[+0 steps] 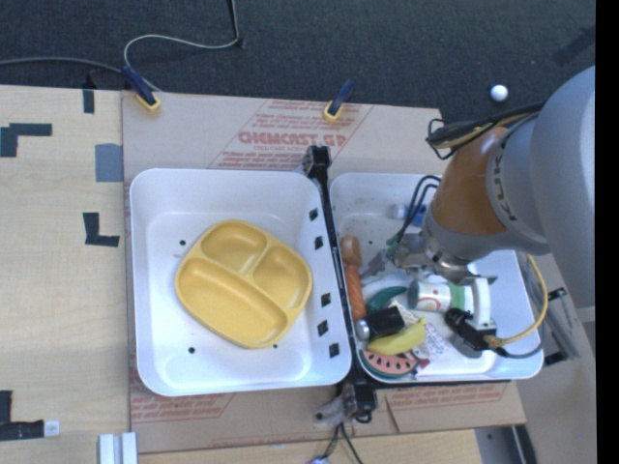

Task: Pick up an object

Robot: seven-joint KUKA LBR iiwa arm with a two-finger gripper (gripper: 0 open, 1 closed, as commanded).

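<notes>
Over the right bin [530, 365], the gripper [426, 293] hangs above a banana [398, 337]; its grip cannot be told.

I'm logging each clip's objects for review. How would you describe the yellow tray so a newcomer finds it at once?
Start at the two white bins side by side and take the left bin, away from the grey arm. The yellow tray lies flat in its middle, turned at a slant. It is a rounded, divided dish with three compartments, far larger than the small items heaped in the right bin.

Divided plate [245, 281] in left bin [155, 259]; toys in right bin [522, 367]
</notes>
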